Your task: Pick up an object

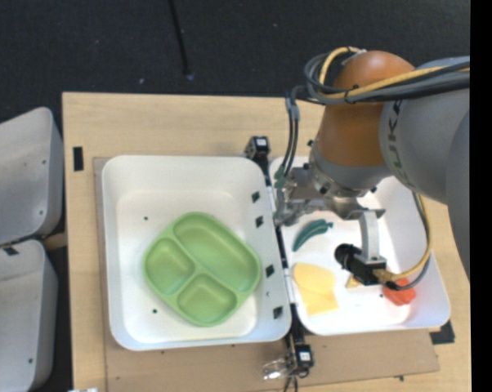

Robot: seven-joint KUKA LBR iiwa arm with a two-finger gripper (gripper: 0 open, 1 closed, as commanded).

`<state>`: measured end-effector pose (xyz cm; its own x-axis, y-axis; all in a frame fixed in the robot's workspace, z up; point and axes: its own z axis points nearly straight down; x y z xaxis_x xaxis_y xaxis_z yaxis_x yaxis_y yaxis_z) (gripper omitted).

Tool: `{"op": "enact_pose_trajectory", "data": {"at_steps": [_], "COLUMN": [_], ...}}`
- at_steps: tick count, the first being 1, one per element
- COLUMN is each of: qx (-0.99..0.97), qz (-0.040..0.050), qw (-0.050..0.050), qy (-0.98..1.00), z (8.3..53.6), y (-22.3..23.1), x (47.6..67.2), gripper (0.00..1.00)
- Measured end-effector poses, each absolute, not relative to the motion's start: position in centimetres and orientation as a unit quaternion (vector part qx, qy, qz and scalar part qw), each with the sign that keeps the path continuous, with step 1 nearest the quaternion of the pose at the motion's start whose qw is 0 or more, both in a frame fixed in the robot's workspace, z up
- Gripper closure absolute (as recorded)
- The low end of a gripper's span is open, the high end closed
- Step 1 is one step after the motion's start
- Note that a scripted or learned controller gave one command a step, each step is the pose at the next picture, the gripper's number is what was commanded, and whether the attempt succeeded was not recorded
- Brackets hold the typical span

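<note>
- I have the grey arm (418, 137), with its orange band, reaching in from the right across the right bin (369, 310).
- The claw (293, 205) sits low at that bin's left wall, right by the seam where the two bins meet. From this angle the wrist covers it, and I cannot tell whether it is spread or pressed together.
- I see nothing gripped in it.
- Just to the right of the claw a small curved dark-green piece (312, 231) lies on the bin floor.
- Below that, near the bin's front left corner, lies a flat yellow piece (315, 287).
- A small red-orange piece (400, 294) lies towards the front right of the same bin, well apart from the claw.
- The left bin (109, 219) holds a light-green divided plate (201, 268), lying flat in its front half.
- Both bins rest side by side on the pale wooden counter (172, 109).
</note>
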<state>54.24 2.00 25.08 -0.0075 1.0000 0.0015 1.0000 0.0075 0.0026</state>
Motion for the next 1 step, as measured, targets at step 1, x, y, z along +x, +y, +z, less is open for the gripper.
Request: {"op": "enact_pose_trajectory", "data": {"at_steps": [1], "qx": [0.704], "qz": [0.0008], "qw": [-0.001], "qy": [0.71], "z": [25.43], "y": [7.42], "x": [54.15], "gripper": [1.0]}}
